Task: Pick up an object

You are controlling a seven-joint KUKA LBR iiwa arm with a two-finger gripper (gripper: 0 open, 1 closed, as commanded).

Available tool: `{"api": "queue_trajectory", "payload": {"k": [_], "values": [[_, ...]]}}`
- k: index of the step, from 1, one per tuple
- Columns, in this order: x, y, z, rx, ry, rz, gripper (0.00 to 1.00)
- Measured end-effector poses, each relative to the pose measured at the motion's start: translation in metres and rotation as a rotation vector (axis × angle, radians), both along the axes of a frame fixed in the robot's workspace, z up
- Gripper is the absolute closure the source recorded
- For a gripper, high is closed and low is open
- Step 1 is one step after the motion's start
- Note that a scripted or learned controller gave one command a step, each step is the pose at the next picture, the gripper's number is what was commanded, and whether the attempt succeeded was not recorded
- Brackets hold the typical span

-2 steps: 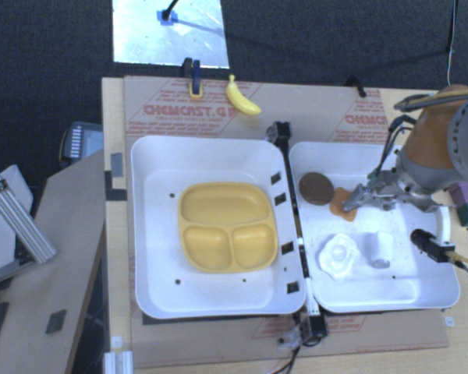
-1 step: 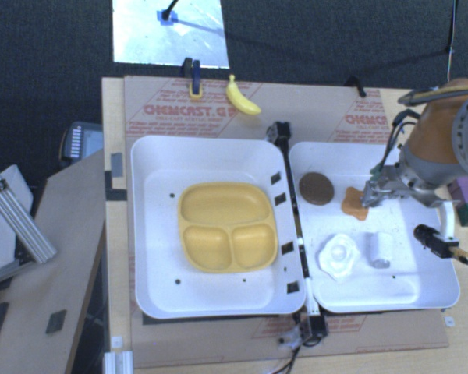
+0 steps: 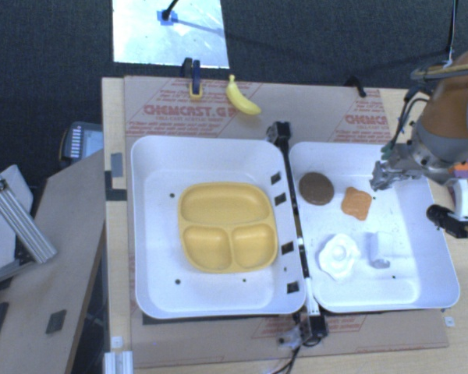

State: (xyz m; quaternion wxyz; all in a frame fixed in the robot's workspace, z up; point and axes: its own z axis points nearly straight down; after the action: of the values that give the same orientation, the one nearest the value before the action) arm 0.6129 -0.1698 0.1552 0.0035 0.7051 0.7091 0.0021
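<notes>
The right bin (image 3: 433, 287) holds a round brown patty (image 3: 317, 188), an orange piece (image 3: 356, 203), a white fried egg (image 3: 338, 256) and a small pale grey object (image 3: 375, 250). My gripper (image 3: 381, 176) hangs over the right bin's back part, just right of and slightly behind the orange piece. Nothing shows between its fingers. The arm comes in from the right edge.
The left bin (image 3: 152, 209) holds a yellow divided plate (image 3: 222, 226). A yellow banana (image 3: 242, 98) lies on the board behind the bins, near a yellow clamp (image 3: 195, 80). A black divider (image 3: 290, 209) runs between the bins.
</notes>
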Motion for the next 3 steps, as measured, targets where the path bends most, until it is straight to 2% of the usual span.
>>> {"api": "queue_trajectory", "payload": {"k": [1,2,3], "values": [[0.002,0.0,0.053,0.0,0.0,0.0,1.0],[-0.004,0.051,0.05,0.003,0.007,0.002,1.0],[0.005,0.106,0.063,0.003,0.005,0.004,1.0]]}}
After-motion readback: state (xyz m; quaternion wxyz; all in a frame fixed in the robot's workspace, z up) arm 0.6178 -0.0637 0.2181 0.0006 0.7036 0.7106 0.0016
